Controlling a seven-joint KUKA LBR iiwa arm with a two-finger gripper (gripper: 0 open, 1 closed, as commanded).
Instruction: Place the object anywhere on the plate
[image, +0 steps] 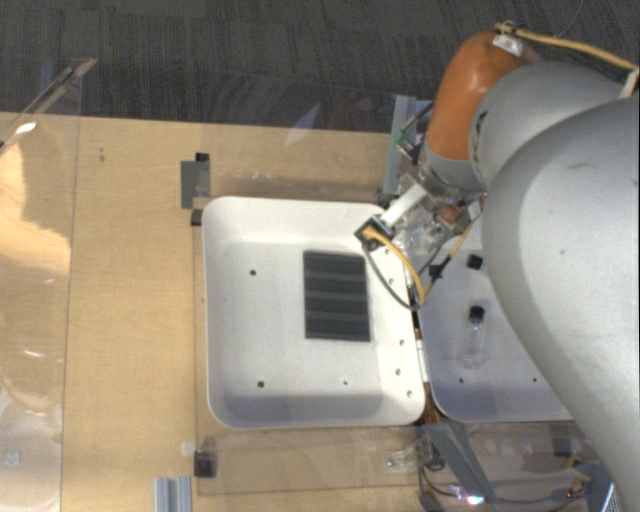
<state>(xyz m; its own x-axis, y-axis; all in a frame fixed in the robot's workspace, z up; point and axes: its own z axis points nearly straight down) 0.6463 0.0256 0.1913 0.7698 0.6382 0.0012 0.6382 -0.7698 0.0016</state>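
Lying in the right bin (482, 396), seemingly a clear vial (474, 335); gripper (425, 238) near

The surface (100, 300) is pale wood. The left bin (230, 330) and the right bin (480, 385) are both white, each with a few small dark dots. The plate (336, 295) is dark grey, striped by four crosswise bands. The vial (474, 335) is clear with a dark cap. The arm (570, 200) is grey, its band (458, 90) orange. The floor (250, 50) is dark grey, finely ribbed.
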